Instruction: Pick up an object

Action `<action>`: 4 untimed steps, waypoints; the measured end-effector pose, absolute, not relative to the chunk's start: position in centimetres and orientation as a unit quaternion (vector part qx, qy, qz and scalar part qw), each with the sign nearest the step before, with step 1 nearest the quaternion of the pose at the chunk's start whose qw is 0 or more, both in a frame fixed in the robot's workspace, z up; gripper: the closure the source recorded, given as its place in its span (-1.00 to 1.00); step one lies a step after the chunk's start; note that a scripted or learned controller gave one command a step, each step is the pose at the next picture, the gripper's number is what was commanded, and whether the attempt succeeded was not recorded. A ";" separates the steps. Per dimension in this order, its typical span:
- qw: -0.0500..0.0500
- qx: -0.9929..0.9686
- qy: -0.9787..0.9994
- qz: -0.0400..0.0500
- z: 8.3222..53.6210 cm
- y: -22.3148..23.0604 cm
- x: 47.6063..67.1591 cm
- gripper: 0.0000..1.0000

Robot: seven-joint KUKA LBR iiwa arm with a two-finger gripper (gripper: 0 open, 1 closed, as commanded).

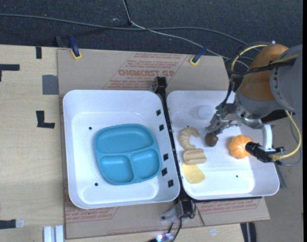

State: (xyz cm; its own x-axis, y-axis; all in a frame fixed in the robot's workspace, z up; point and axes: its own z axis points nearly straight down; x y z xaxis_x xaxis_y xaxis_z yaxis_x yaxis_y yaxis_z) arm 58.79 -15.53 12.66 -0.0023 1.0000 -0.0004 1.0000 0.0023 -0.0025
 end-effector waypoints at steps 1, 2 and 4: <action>-0.002 -0.707 -0.707 0.000 17.8 -16.5 59.2 1.00; -0.002 -0.707 -0.707 -0.001 23.5 -17.3 58.7 1.00; 0.001 -0.706 -0.708 0.001 27.3 -13.0 57.2 1.00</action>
State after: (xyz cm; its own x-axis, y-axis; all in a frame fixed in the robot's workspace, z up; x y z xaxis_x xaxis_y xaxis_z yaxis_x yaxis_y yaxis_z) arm 57.19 -12.99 27.29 -0.0029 1.0000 0.0002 1.0000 0.0029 -0.0021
